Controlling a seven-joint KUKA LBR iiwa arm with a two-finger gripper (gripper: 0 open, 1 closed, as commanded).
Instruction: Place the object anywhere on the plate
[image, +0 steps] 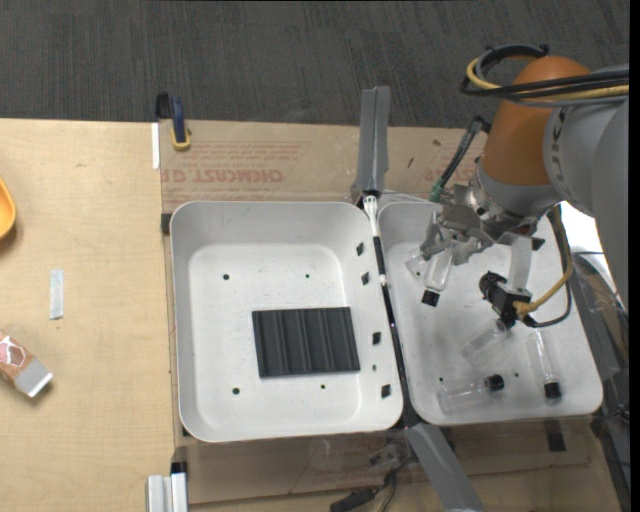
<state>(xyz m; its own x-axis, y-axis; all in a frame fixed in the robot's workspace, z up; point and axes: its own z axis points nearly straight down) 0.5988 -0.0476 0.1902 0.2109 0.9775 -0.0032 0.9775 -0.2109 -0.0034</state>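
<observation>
Clear plastic tube (433, 275) sits clamped in our end effector (437, 262) above the right bin (590, 385); the dark ribbed plate (305, 340) lies to its left.

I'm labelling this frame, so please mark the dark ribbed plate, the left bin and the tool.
dark ribbed plate (305, 340), camera view, its middle.
left bin (200, 235), camera view, bare floor near the far-left corner.
tool (437, 262), camera view, between its fingertips.

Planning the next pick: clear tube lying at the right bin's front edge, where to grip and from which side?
Probably mid-body, from straight above. The clear tube lies flat, long axis roughly left-right, black cap at its right end, so closing across its narrow width suits.
</observation>
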